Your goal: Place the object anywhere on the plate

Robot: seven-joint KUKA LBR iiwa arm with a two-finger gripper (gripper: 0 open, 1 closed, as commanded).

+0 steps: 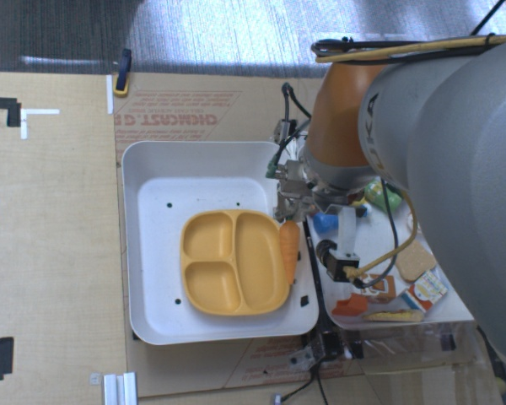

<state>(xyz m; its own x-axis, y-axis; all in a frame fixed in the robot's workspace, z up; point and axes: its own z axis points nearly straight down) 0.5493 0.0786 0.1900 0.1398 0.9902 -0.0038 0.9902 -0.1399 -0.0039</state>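
Long orange carrot (288,252) lying just below tool (292,202), lengthwise along yellow three-compartment plate (234,262) edge; tool opening indeterminable.

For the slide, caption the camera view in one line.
Grey arm above two white bins; carrot lies beside the yellow plate in the left bin.

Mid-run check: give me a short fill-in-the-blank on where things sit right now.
1. The yellow plate has ___ compartments.
2. The plate lies in the ___ bin.
3. The orange carrot lies along the plate's ___ edge.

Missing words: three; left; right
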